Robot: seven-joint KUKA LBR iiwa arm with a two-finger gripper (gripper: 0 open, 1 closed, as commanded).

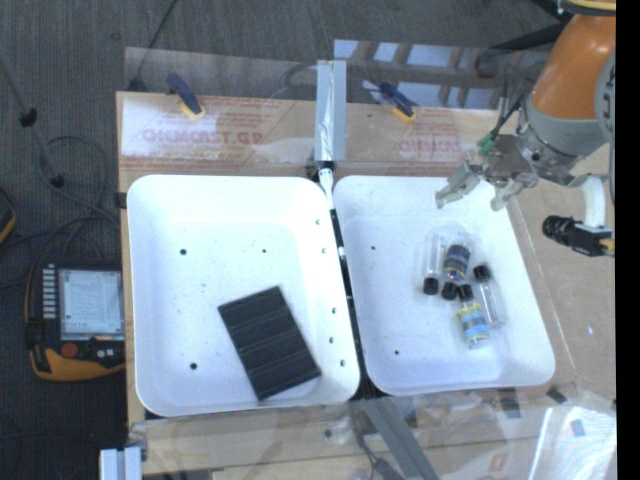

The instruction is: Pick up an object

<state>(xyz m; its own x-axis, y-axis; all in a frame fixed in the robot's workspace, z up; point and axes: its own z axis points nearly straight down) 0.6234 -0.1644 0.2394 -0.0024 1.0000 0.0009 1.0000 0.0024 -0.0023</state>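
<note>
Several small clear vials with black caps (458, 280) lie clustered in the right bin (400, 368), toward its right side. One vial with a yellow and blue label (472, 323) lies at the lower end of the cluster. A dark ribbed rectangular pad (268, 341) lies in the left bin (180, 218), near its front right corner. My gripper (480, 188) hangs over the right bin's far right corner, above and behind the vials, open, with nothing between its fingers.
A metal post (330, 118) stands at the back between the bins. Blue and yellow clamps (186, 96) hold the board at the back. A pendant (80, 318) lies on the floor at left. A black fitting (575, 233) sticks out right of the right bin.
</note>
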